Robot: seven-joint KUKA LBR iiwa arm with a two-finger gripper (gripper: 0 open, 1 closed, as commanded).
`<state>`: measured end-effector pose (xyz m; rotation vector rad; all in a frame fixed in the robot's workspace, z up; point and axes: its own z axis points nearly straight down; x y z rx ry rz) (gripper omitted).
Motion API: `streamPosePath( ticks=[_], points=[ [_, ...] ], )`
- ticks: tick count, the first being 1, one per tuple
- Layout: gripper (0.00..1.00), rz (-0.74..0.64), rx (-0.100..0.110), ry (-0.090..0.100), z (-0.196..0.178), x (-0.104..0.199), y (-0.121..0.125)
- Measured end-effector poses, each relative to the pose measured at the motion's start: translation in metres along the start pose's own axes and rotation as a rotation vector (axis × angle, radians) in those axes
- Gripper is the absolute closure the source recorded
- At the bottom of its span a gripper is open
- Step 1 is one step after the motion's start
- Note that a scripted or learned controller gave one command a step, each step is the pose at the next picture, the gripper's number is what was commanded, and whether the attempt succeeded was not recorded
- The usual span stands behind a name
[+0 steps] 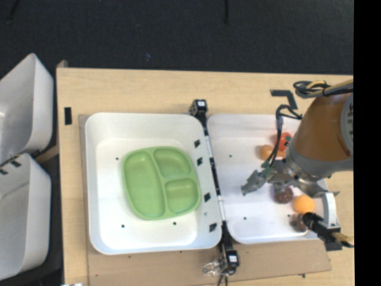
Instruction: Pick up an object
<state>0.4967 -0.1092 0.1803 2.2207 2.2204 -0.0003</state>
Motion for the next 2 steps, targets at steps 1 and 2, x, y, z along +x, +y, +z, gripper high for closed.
streamPosePath(
  ticks=[1,2],
  points=[
    [0.00,0.002,0.001,0.000,0.061,-0.001,0.003],
    [0.00,0.003,0.002,0.000,0.080,-0.002,0.003]
  ],
)
